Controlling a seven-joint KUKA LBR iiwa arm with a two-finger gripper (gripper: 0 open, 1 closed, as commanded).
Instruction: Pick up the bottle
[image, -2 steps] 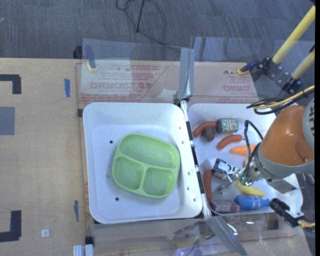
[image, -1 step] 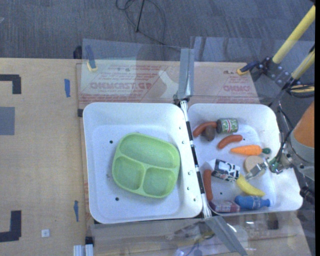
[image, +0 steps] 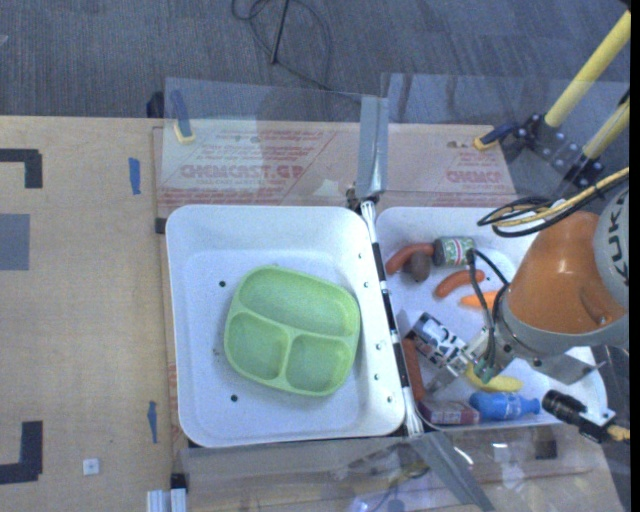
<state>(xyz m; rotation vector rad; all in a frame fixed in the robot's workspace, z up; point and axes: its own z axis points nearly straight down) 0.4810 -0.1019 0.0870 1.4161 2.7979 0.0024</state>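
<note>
Pincer (image: 441, 343) sits low in the right bin (image: 417, 224), near its left wall, at the end of the grey arm (image: 560, 290) w/ the orange band, which comes in from the right side of the view. Can't tell if the pincer is spread or pressed together: its black and silver body is seen from above and the tips are unclear. Nothing visibly pinched in it.

Two bottle-like things here. The green-label bottle (image: 455, 250) lies on its side well above the pincer in the view, twd the far wall of the bin, apart from it. The blue bottle (image: 505, 406) lies on its side below and to the right of the pincer, near the bin's front wall, not touching it.

Other bits around the pincer:
- yellow banana (image: 492, 380) just below-right, btwn the pincer and the blue bottle
- pinkish item (image: 450, 412) directly below, by the front wall
- reddish sausage (image: 404, 259) above and slightly left, just beside the green-label bottle
- orange carrot (image: 455, 283) above, btwn the pincer and the green-label bottle

Left of the pincer, past the divider, the left bin (image: 190, 232) holds a green sectioned plate (image: 290, 328), flat, approx centred
</note>
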